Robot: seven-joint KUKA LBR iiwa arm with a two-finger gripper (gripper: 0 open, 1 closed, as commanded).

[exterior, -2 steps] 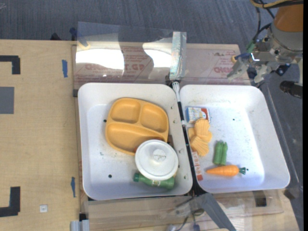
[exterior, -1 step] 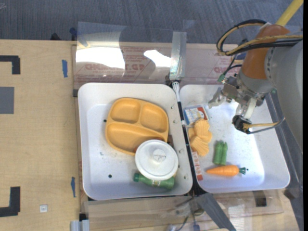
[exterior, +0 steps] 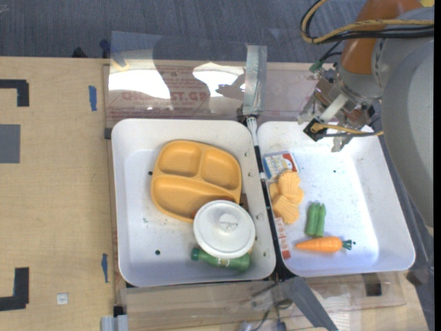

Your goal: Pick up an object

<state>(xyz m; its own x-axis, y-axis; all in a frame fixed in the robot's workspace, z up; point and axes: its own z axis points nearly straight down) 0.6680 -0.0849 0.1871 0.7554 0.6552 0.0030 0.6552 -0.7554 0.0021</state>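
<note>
The arm comes in from the right, and its tool hangs over the far edge of the right bin. I cannot tell how the tool is set from up here. Nothing sits in it, so the pick has not happened yet.

The things to pick lie low in the two bins, so the tool can drop on them from above. In the right bin, a toy carrot lies on its side at the near end. It is smooth, orange and pointed, with a small green top. Just beyond it is a little green veggie, short and round. At the left side lies a bumpy yellow toy, touching a small flat packet.

The left bin holds a yellow plate with three dips for food. A round white bowl with a lid rests on its near edge. A green bottle lies flat by the bowl. I think the carrot is easiest, since it lies apart.
</note>
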